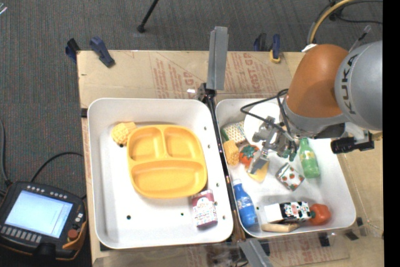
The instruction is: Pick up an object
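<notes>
My gripper [267,150] hangs low over the middle of the right bin [342,187], under the grey arm and its orange band [315,87]. Directly beneath and beside it lie a yellow wedge [258,171], a small red and green item [248,154] and a yellow piece [231,152]. A green bottle [307,159] and a strawberry-print box [290,177] sit just to its right. Nothing is visibly lifted off the bin floor.
The right bin also holds a blue bottle [244,203], a cow-print carton [287,211], a red tomato [319,214] and a mesh-patterned item [234,132]. In the left bin [103,197] are a yellow divided plate [167,161], a corn cob [122,132] and a pink carton [204,209].
</notes>
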